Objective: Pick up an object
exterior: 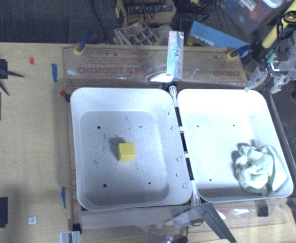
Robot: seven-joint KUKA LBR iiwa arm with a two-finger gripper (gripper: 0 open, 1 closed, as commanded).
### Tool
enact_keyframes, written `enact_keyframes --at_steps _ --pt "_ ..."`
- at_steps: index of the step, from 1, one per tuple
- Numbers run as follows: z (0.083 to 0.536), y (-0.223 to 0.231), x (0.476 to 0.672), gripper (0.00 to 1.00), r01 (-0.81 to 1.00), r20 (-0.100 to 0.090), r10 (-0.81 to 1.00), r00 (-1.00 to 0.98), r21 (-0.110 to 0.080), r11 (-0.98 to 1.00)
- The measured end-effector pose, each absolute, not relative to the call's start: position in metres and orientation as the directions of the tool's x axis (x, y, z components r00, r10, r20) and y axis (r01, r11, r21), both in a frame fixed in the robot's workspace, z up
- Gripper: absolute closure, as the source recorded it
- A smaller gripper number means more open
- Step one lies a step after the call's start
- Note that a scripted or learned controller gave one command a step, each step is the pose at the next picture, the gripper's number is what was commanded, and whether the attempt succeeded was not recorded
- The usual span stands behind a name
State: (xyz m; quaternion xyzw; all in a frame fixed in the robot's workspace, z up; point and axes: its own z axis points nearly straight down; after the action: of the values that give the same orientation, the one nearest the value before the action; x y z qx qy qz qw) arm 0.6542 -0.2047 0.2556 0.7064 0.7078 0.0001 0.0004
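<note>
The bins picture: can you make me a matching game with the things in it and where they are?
Things:
1. yellow block
2. crumpled white cloth
3. gripper
4. blue tape strip

Places:
A. in the right bin
B. above the right bin's far right corner
C. on the bench left of both bins
D. in the left bin

Pairs: 1-D, 2-A, 3-B, 4-C
</note>
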Motion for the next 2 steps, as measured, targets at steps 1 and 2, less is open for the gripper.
enact_keyframes --at_steps 1,2 --pt "0.122 -0.196 0.528 0.0 0.997 0.0 0.997 0.074 -0.001 -0.074" --pt "0.089 -0.159 0.488 0.0 0.987 -0.005 0.987 -0.163 0.011 0.163"
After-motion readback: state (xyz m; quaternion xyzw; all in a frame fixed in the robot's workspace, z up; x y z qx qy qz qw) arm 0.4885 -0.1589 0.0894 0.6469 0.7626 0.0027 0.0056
